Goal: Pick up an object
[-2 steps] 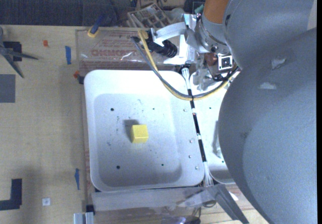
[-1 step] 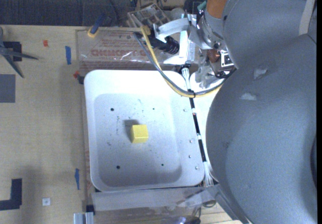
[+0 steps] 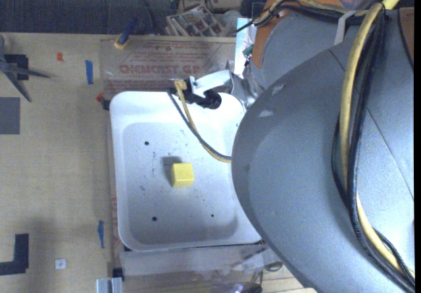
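Note:
A small yellow cube lies on the floor of the left white bin, near its middle. Over the bin's back right corner, well behind and to the right of the cube, is my gripper. It is mostly hidden by the wrist and the big grey arm body. Nothing shows held in it.
The grey arm covers the whole right side, including the right bin. A cardboard sheet lies just behind the left bin. Dark specks dot the bin floor. The wooden bench extends to the left, with blue tape marks and small black items.

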`<state>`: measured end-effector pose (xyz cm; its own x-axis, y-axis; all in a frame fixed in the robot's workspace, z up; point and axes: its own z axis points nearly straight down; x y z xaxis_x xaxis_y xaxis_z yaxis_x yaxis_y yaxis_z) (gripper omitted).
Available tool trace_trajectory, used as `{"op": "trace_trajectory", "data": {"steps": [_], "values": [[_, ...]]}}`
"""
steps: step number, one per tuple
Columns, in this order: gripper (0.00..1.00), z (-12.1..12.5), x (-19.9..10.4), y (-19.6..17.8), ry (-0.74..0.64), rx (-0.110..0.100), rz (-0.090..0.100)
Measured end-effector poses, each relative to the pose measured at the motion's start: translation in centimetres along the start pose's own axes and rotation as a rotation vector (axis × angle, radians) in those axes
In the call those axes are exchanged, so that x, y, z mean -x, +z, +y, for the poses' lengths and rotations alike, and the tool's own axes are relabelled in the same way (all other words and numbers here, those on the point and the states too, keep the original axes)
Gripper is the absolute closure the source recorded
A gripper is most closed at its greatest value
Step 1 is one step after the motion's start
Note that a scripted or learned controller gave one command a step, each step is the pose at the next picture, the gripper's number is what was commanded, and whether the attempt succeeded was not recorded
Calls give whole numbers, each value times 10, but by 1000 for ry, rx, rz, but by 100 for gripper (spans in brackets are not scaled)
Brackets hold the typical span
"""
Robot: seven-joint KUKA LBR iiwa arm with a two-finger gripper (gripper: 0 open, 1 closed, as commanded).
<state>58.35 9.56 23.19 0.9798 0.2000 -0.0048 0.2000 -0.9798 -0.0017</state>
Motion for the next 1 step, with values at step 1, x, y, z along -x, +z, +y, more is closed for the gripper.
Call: {"op": "trace_trajectory", "data": {"steps": [1], "values": [[100, -33, -24, -37, -54, 3, 6]]}}
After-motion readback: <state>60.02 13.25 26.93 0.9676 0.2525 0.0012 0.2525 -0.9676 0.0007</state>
